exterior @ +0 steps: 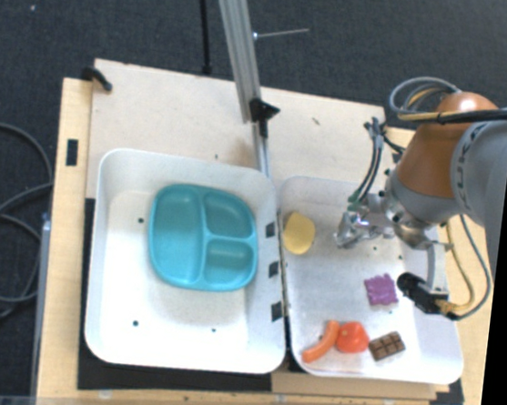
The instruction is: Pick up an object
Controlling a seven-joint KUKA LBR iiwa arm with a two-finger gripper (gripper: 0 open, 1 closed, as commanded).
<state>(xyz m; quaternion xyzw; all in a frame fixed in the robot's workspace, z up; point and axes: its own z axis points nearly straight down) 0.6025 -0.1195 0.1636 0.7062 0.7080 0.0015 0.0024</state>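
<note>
Here the claw (353,229) hangs low over the upper part of the right bin (327,197), with nothing between its tips; whether they are spread or pressed together, I cannot tell. At its nine o'clock, near it, a yellow rounded object (298,233) lies by the bin's left wall. At five o'clock sits a purple block (379,289). Farther off toward six o'clock, by the bin's near rim, an orange piece (339,339) lies with a brown chocolate-like bar (386,345) just beside it on the three o'clock side. Well apart at nine o'clock, the left bin (111,317) holds a teal divided plate (203,238). Both bins rest on the desk (156,102).
</note>
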